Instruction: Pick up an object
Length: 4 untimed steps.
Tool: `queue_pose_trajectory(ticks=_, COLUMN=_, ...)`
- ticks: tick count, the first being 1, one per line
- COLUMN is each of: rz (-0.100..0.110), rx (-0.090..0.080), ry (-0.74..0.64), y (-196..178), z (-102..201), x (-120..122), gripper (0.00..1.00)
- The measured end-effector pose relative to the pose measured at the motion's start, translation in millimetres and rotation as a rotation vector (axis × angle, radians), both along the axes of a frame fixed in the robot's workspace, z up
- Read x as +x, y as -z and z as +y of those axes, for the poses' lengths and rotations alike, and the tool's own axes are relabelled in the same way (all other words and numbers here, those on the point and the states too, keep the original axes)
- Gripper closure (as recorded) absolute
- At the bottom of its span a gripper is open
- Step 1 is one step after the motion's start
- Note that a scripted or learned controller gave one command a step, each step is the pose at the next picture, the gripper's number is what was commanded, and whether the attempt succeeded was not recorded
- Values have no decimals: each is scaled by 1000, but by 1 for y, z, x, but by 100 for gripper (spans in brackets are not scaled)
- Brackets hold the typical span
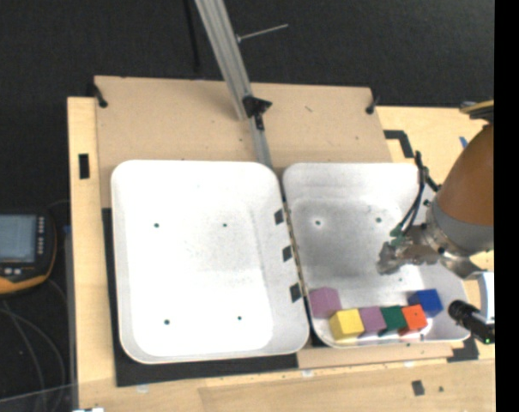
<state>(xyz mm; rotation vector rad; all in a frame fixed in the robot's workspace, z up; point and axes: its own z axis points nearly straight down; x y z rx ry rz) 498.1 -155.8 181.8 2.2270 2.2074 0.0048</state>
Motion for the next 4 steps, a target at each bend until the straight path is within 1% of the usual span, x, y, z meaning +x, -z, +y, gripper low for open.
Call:
queue_pose_trajectory(ticks=1, rz=0, rx=-4, ry=-7, y=84, z=56, x=-13, gripper=100)
queue_pose_trajectory(ticks=2, rz=-13, rx=-26, ry=13, y=80, z=44, x=-12, gripper=0)
queue_pose_trajectory(ticks=3, rz=-21, rx=-28, ry=18, y=69, z=43, x=-10, gripper=100)
queue_pose_trajectory(ticks=4, rz=-6, rx=1, ry=-16, y=-19, z=76, x=102, gripper=100)
